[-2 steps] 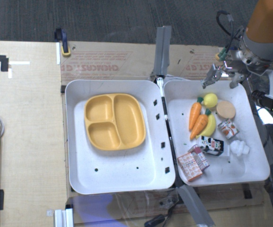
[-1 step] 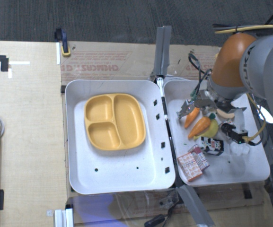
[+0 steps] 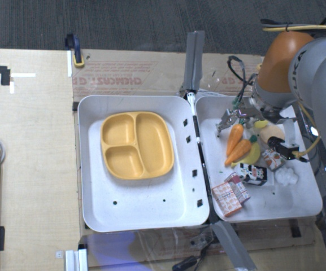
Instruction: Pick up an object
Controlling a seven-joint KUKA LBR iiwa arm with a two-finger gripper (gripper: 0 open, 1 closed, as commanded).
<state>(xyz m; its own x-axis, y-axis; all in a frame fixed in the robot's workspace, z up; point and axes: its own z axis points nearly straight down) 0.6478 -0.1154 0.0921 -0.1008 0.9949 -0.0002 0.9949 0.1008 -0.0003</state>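
A pale wooden bench (image 3: 27,168) carries two shallow white bins side by side, with dark carpet beyond its far edge. The left bin (image 3: 95,208) holds a yellow divided plate (image 3: 137,145), three compartments, lying flat near the middle.

The right bin (image 3: 298,205) is the crowded one. Two orange carrots (image 3: 236,144) lie together, slanting from upper right to lower left, touching along their length. Just beside them to the right is something yellow-green (image 3: 255,152) (partly hidden, hard to name). Below that sits a small black-and-white packet (image 3: 255,174), and nearer the front edge a red-and-white patterned carton (image 3: 229,195), tilted. A white crumpled lump (image 3: 287,175) rests toward the right wall.

The grey arm (image 3: 321,66), with its orange band (image 3: 280,61), reaches in from the right over the far part of the right bin. The gripper (image 3: 230,119) hangs low just above the upper ends of the carrots, its metal tips pointing left and down. Whether it touches the carrots cannot be told, and nothing is visibly between its fingers; from this slant I cannot tell whether they stand apart or together.
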